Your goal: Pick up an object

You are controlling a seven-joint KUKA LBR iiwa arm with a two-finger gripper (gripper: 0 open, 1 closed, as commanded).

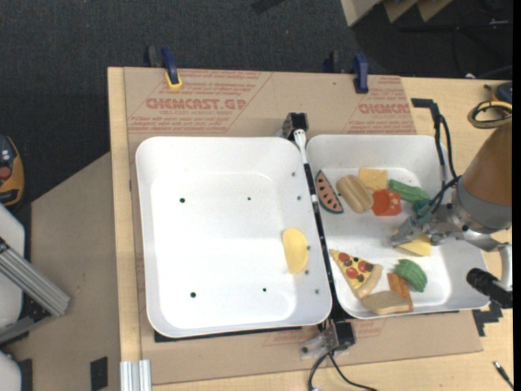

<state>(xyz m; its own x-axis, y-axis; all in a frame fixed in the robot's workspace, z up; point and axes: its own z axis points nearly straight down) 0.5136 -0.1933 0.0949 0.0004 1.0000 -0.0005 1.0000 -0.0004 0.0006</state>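
The right bin [358,145] holds toy food: a watermelon slice [328,192], a sausage [353,193], a yellow block [374,177], a red piece [387,203], a green vegetable [407,191], a pizza slice [356,269], a bread slice [387,302], a leafy green piece [412,274] and a yellow wedge [417,248]. My gripper [412,235] hangs low over the bin's right part, just above the yellow wedge and below the green vegetable. In the left bin [163,169] a yellow fruit-like piece [295,249] lies near the right wall.
Both bins rest on a cardboard sheet [203,96] held by blue clamps [170,63] at the back. A black cable [440,137] runs along the right bin's far right rim. The arm's orange band [492,169] sits at the right edge.
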